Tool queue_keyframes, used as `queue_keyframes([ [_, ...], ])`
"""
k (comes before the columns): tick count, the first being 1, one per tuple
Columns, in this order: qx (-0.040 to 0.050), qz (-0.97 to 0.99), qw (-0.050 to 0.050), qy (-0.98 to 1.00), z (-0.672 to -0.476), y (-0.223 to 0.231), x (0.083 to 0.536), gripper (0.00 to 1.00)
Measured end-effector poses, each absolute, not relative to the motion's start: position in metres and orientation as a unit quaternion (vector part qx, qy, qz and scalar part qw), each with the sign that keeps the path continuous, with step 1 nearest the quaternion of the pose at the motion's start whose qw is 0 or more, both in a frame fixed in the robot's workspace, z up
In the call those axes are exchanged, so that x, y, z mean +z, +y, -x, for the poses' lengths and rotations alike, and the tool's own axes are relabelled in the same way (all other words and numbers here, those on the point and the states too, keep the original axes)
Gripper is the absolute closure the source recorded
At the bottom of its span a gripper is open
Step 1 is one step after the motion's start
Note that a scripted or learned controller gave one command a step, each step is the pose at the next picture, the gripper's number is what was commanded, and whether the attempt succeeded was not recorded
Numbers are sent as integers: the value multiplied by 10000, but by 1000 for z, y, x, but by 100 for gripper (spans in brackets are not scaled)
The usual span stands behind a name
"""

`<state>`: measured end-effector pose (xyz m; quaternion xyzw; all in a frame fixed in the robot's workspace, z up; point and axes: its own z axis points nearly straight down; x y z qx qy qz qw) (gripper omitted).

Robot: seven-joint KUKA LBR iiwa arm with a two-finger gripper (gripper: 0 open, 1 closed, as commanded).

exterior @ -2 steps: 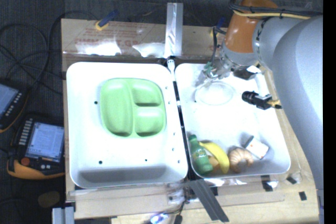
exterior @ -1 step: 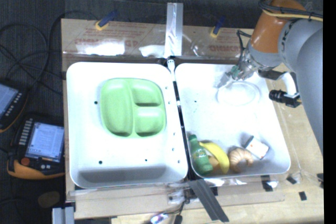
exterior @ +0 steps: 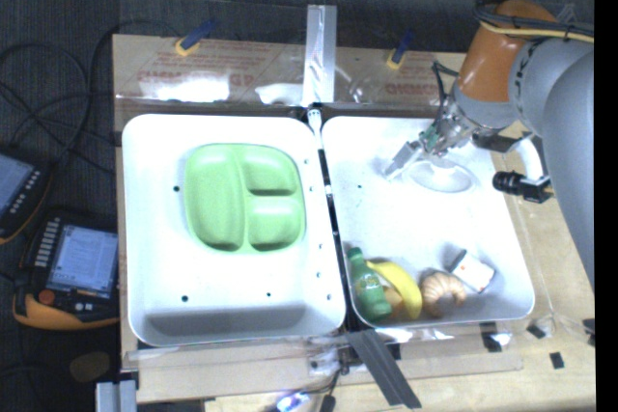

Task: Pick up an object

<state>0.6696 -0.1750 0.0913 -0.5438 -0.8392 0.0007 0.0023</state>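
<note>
Over in the right bin [exterior: 502, 236], the gripper [exterior: 398, 161] hangs near the far wall, its hold unclear to me; the banana [exterior: 401, 285] lies well apart, near the front edge.

Both white bins [exterior: 425, 236] look like smooth moulded plastic with a soft sheen; the left bin [exterior: 154, 207] has small dark holes. Divided green tray [exterior: 243, 196]: matt plastic, smooth. Green bottle [exterior: 367, 289]: glossy, translucent plastic. Banana [exterior: 401, 287]: smooth, waxy yellow skin. Bench top [exterior: 145, 63]: pale, wood-like board, matt, under a clear glossy sheet. Upright divider post [exterior: 321, 53]: brushed metal. Arm [exterior: 570, 130]: smooth grey casing; orange band [exterior: 492, 58] satin-glossy.
</note>
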Motion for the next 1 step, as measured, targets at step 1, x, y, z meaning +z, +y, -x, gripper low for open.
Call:
queue_keyframes([
  [1, -89, 4694, 35, -8829, -605, -207, 134, 0],
])
